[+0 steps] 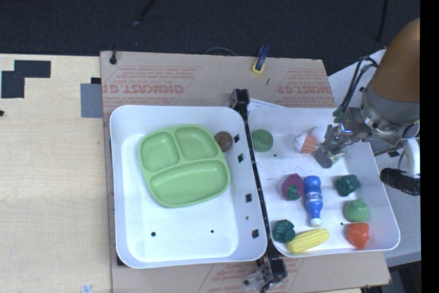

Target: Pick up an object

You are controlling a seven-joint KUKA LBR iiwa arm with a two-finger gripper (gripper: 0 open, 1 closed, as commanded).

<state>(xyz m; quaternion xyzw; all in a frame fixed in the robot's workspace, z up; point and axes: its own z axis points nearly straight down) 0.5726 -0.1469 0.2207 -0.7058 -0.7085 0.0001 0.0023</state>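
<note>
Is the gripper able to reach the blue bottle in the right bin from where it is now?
Probably yes. The gripper hangs over the right bin, up and right of the blue bottle. The bottle lies uncovered; the purple toy sits close on its left, which may crowd one finger.

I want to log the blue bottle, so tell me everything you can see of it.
The bottle is small, blue, plastic-looking, with a white label band and a white end. It lies on its side in the right bin, white end toward the camera. The purple toy sits close beside it; contact is unclear.
</note>
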